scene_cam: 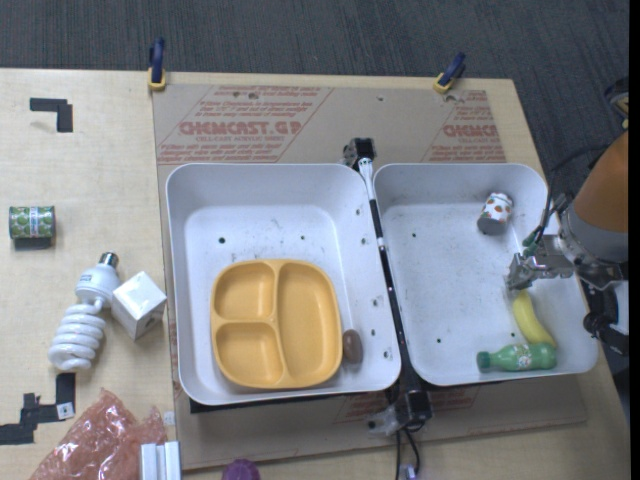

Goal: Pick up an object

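Yellow banana [530, 316] lies near the right wall of the right bin [440, 368], just above a green bottle [517, 358], with the gripper [527, 268] poised at its upper end, though whether the gripper is open or closed cannot be told from here.

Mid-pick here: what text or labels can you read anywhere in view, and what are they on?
"CHEMCAST G P", red print repeated on the brown board under the bins; the smaller lines beneath are too blurred to read.
Green can label: unreadable.
Green bottle label: unreadable.
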